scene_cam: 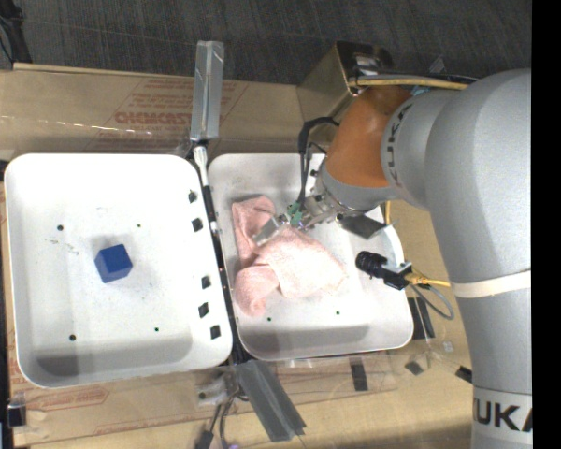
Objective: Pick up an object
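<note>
Loosely crumpled pale pink cloth (285, 265)

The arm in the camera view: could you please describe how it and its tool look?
The arm is bulky, rounded and pale grey, with an orange band above the wrist and dark "KU" lettering near the bottom right. A pale seam ring circles its lower segment. Thin black cables run along the wrist. The tool is small, metallic, with a green spot.
</note>
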`<action>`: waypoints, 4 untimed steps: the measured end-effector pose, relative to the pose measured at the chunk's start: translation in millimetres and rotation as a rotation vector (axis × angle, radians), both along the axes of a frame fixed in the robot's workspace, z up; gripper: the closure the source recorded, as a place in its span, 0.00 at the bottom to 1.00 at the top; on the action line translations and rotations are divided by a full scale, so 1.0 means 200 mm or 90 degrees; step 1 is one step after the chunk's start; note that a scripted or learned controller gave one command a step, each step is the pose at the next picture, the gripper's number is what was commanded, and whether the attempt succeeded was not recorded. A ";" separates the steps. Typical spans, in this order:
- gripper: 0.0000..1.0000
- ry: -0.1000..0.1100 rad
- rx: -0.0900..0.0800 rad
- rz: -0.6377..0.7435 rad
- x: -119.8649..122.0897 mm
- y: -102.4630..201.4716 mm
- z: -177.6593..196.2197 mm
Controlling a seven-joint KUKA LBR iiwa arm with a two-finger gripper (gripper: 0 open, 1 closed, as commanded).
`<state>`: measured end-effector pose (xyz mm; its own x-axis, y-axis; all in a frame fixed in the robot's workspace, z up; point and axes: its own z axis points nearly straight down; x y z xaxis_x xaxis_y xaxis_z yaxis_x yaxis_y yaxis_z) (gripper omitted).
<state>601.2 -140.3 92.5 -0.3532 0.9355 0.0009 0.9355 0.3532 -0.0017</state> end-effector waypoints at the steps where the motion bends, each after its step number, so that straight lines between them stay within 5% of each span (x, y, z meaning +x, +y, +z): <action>1: 1.00 0.001 0.000 0.002 0.00 0.00 0.05; 2: 0.00 0.000 0.000 0.003 0.00 0.00 0.05; 3: 0.00 -0.001 0.000 0.002 0.04 -0.14 0.00; 4: 1.00 -0.002 0.000 0.004 0.04 -0.14 0.05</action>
<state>609.8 -167.8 103.2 -0.3595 0.9331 -0.0009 0.9331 0.3595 0.0011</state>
